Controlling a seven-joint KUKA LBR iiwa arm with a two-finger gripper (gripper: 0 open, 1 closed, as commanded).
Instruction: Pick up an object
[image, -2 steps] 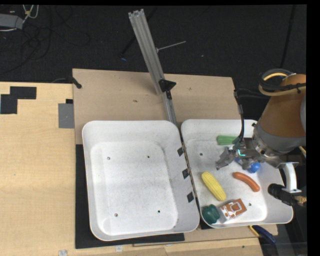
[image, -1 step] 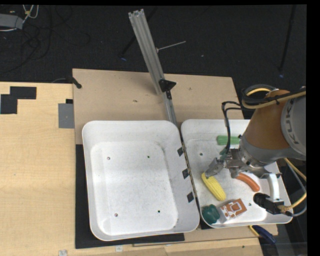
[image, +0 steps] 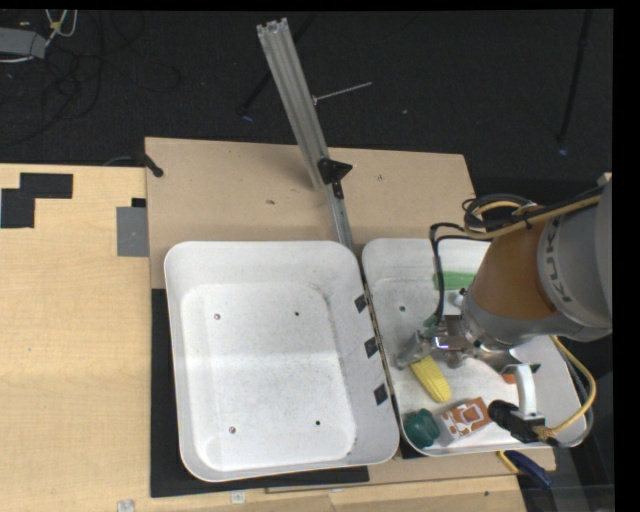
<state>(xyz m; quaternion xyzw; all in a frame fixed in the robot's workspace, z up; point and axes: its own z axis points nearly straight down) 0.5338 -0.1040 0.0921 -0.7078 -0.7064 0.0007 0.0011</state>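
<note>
My gripper (image: 421, 351) is low in the right bin (image: 400, 272), near its left wall. Just below it and to its right lies a yellow, corn-like object (image: 430, 378), close to the gripper; whether they touch is unclear. A dark green round object (image: 421, 427) sits at the bin's front left corner. Beside that lies an orange and white packet (image: 466, 416). A light green object (image: 459, 280) lies at the back of the bin, partly hidden behind the arm. Nothing is visibly held.
The left bin (image: 190, 262) adjoins the right bin along a shared wall with black clips (image: 371, 346). A slanted metal rail (image: 300, 110) rises behind the bins. The arm's bulky wrist (image: 520, 280) covers the right bin's right half.
</note>
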